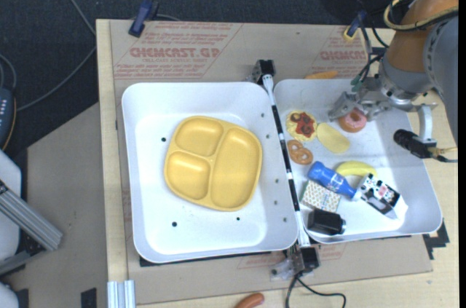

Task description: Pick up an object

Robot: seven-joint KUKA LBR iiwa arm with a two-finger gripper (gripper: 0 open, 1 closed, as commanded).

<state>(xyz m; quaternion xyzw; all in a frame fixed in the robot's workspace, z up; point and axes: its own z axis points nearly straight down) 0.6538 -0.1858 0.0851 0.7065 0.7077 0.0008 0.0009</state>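
My gripper (357, 110) hangs low over the far part of the right bin (422, 175), right above a pink ring-shaped toy (354, 122). The fingers (339, 110) look spread, one on each side of the toy, and the toy still rests on the bin floor. Close by lie a red-and-yellow pizza toy (301, 124), a pale yellow chip (333, 139) and an orange pretzel (298, 151). Nearer the front are a blue can (331, 179), a banana (354, 168), a checkered packet (320, 196), a black block (325, 222) and a black-and-white toy (381, 194).
The left bin (145, 219) holds a yellow divided plate (213, 162). A black ridge (280, 146) runs between the two bins. The grey arm (419, 59) comes in from the right over the right bin's far corner. An orange item (250, 300) lies off the bench's front edge.
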